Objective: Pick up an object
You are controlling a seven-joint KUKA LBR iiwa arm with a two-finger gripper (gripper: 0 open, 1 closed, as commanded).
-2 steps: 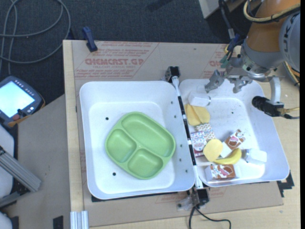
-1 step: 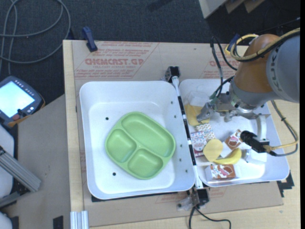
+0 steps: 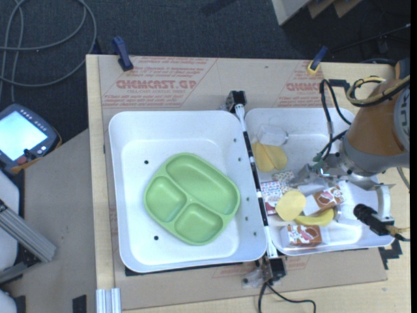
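On the worktop [image 3: 195, 77] two white bins are set side by side: the left bin [image 3: 130, 142] carries a green divided plate [image 3: 191, 198], and the right bin [image 3: 293, 119] carries the small things from which one is to be picked. The arm [image 3: 378, 129] is reached in over the right bin from the right, and its gripper [image 3: 318, 168] is seen low above the clutter near the bin's middle; whether the jaws are wide or narrow cannot be told, as they are hidden among the wrist parts and cables. No object is seen held. Near the gripper a yellow round piece [image 3: 290, 205] lies just beside a banana [image 3: 315, 219], with small printed packets [image 3: 304, 235] at the front wall and a pale yellow piece [image 3: 270, 156] by the divider between the bins. All are judged to be light toy foods of hard, smooth plastic, stiff and hardly fragile, yet likely to slip or skid when pinched. The banana is best taken across its narrow middle, where its curve offers two opposed sides; the round piece would be gripped across its width, from above. The flat packets are judged hardest to take, lying close to the bin floor.
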